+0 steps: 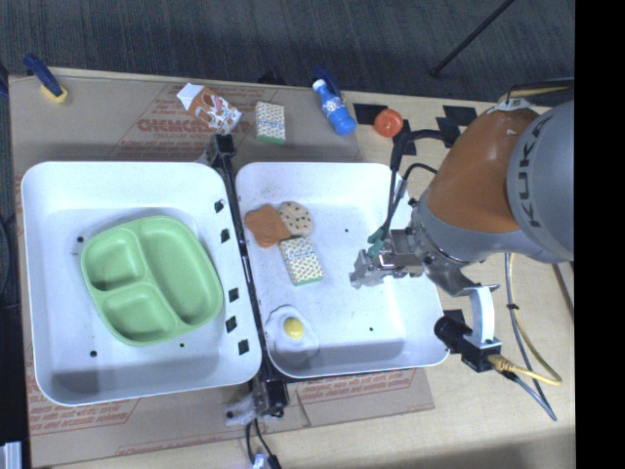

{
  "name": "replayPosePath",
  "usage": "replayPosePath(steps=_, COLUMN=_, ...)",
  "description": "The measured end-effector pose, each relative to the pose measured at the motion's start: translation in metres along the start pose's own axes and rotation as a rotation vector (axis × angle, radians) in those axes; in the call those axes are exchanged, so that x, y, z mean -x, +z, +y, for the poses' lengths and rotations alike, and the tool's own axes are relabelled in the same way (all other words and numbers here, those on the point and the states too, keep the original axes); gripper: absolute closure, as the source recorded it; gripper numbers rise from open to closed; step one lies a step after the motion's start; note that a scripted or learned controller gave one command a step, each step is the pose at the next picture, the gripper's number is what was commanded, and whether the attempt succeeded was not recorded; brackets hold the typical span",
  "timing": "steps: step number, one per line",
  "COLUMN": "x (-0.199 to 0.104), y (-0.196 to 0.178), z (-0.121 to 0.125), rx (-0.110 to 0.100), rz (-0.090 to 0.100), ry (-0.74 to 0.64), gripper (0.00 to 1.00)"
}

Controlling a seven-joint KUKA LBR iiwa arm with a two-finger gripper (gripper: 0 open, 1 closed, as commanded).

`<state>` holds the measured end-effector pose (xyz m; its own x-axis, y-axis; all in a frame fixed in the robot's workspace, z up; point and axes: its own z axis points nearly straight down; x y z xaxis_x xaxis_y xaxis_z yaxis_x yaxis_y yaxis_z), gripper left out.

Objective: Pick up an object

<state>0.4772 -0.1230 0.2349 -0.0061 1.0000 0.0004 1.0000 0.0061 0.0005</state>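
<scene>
Two white bins sit side by side on a cardboard-covered bench, and much of the right bin's [322, 179] right side is hidden under the grey arm [508, 198] with its orange band, which is cut off at the right of the frame. The gripper [369, 267] shows as a small metallic tangle at the arm's tip, right of centre, low over the right bin's floor; it is too blurred to tell how far it is open, and nothing can be seen between its tips. It stands apart from the toy foods to its left: a patterned green-and-white block [302, 261] lies near the bin's middle, just below a brown cookie [296, 219] and an orange flat piece [267, 225] that touch each other. A fried egg [292, 329] rests in the lower left corner of this bin. The left bin [49, 189] holds a green divided plate [149, 278], tilted slightly. Along the upper edge of the bench, outside the bins, lie a wrapped snack packet [208, 109], a small green-patterned box [270, 122], a blue bottle [335, 107] and an orange ball [389, 121]. A blue and yellow clamp [44, 77] sits at the upper left. Dark carpet fills the top of the frame
</scene>
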Motion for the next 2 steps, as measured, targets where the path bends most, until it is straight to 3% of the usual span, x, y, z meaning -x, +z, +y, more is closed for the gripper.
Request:
replayPosePath(steps=1, x=-0.0247, y=-0.0145, z=0.0003, rx=0.001, rz=0.0, ry=0.0, gripper=1.0)
replayPosePath(steps=2, x=-0.0245, y=-0.0143, z=0.0002, rx=0.0, rz=0.0, ry=0.0, gripper=0.0)
